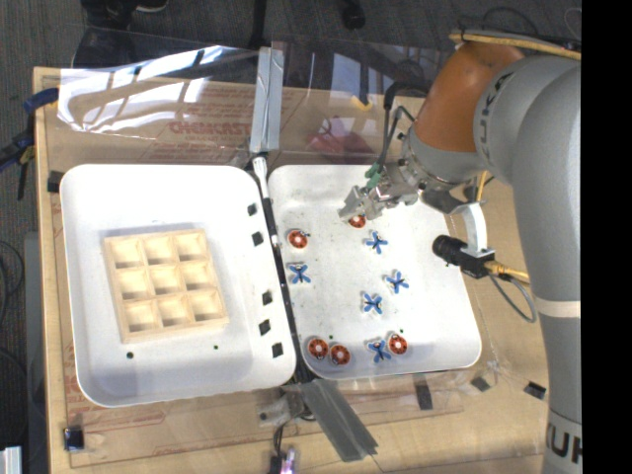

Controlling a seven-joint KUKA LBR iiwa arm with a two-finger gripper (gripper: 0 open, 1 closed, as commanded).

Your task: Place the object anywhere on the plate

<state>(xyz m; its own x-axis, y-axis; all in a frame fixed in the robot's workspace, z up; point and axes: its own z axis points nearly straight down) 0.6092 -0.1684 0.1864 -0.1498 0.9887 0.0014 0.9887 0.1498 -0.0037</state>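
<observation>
Two bins on bench; arm over right bin's upper part.

Shallow white right bin (pixel 449 339): five red round rings, five small blue cross-shaped jacks (pixel 372 304). Jaws (pixel 360 208) sit right above one red ring (pixel 356 221); opening cannot be judged. Shallow white left bin (pixel 89 196): one pale wooden nine-compartment tray (pixel 163 282).
</observation>
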